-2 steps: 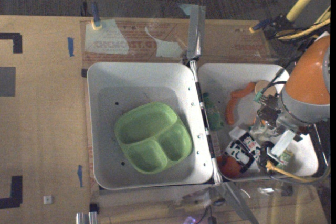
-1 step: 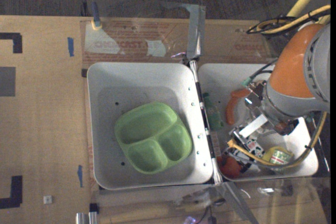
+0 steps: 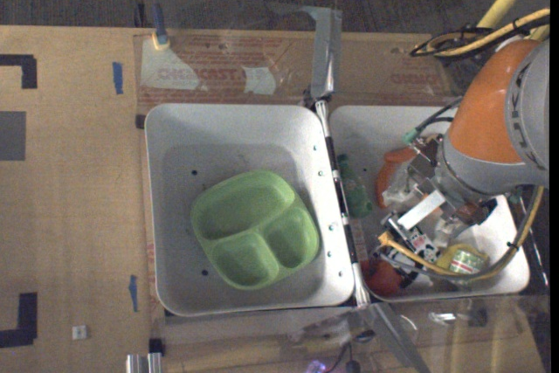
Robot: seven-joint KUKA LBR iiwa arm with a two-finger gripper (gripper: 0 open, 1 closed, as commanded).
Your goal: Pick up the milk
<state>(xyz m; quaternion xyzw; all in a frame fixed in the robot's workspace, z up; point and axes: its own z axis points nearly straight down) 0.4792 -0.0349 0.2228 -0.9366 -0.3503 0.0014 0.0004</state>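
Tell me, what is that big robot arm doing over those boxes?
The robot arm is reaching down into the right bin, where a pile of small things lies. It is meant to pick up the milk, but I cannot tell which item that is. The left bin has a green divided plate in it.

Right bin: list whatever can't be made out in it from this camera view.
- Milk: cannot be picked out; the arm covers much of the right bin, and the pile beneath it is a jumble.
- Tool: its tip is lost among the clutter, so its state cannot be told.
- Green item by the divider: too small to identify.
- Red item: partly hidden by clutter.
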